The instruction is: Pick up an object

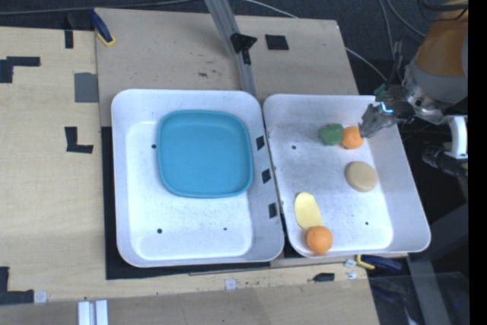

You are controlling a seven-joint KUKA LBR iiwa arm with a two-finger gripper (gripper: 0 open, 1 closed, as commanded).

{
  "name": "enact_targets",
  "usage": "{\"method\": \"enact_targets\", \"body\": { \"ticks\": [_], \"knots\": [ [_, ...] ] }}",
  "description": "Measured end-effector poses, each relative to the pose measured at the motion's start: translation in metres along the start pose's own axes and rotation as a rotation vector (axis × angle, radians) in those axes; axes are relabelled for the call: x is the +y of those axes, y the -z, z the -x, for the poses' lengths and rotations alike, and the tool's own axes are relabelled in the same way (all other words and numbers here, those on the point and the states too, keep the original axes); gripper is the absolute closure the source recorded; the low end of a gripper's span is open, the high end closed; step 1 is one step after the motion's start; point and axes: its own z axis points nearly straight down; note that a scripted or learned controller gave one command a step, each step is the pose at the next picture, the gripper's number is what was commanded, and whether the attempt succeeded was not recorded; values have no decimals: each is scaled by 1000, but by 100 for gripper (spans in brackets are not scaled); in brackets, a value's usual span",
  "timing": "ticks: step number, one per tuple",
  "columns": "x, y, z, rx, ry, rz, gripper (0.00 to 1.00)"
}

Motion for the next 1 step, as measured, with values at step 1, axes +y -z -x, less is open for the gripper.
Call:
{"method": "enact_targets", "body": {
  "ticks": [1],
  "knots": [
    [1,52,0,0,0,1,100]
  ]
}}
